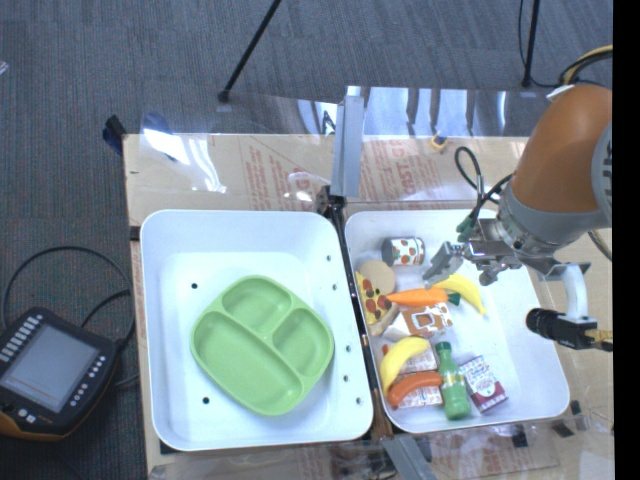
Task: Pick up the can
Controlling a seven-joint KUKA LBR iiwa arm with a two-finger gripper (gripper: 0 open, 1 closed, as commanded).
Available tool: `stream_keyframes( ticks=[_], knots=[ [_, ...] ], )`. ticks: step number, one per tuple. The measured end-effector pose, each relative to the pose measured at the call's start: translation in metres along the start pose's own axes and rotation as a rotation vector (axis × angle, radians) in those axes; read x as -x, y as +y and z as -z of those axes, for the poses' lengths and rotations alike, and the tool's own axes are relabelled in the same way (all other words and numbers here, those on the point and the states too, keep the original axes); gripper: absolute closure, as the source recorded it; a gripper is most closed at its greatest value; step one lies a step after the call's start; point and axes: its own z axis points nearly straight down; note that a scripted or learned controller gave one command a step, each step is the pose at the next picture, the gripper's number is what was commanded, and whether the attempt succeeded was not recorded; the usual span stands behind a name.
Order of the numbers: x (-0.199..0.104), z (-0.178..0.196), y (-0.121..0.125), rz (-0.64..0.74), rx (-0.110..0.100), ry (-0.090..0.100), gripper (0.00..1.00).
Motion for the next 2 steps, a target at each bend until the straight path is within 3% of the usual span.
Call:
stream_keyframes(
  ticks=[1,2],
  knots=[
    [-0.067,0.109,0.024,0.18,0.005,-0.003,0.0],
    [-0.18,0.211,0.053,0.112,0.003,-0.005,0.0]
  ],
)
